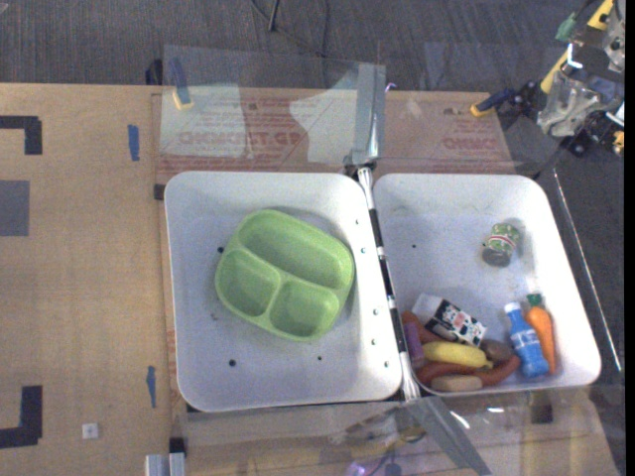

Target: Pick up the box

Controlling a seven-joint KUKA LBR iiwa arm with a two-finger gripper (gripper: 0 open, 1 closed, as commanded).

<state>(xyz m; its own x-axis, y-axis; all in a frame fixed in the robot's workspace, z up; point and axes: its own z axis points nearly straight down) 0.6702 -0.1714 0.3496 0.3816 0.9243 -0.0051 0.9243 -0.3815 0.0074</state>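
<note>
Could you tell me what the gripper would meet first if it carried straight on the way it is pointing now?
The gripper sits beyond the right bin's far right corner, seemingly pointing down. Going straight down, it would probably meet the dark floor beside the bench, not the box. Depth is unclear, so this is a guess.

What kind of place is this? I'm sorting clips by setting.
Probably a robotics lab bench: two white bins on taped plywood hold toy food and a green tray; the gripper hangs top right.
</note>
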